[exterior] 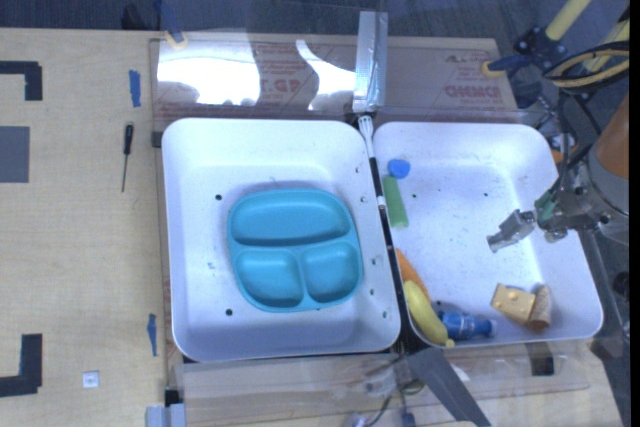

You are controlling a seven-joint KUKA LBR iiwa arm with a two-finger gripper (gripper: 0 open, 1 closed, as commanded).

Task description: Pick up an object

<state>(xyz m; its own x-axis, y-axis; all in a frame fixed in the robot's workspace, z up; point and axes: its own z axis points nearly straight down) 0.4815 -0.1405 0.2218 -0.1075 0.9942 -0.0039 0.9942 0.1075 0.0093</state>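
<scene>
- Yellow banana [424, 312] lies at the right bin's [470, 165] near edge, beside a blue bottle [466, 323].
- Pincer [518, 226] hovers over this bin, gripping nothing; I cannot tell its opening.
- Blue tray [292, 247] sits in the left bin [200, 165].

- The scene is lit brightly and evenly from above
- Strong white glare is thrown on the clear panel [250, 70] behind the left bin [190, 215], so that the print beneath is washed out
- Only soft, short shadows are cast under the blue tray [293, 248] and along the bin walls
- Focus is held fairly sharp at centre, while small items in the right bin [470, 150] are rendered slightly soft
</scene>
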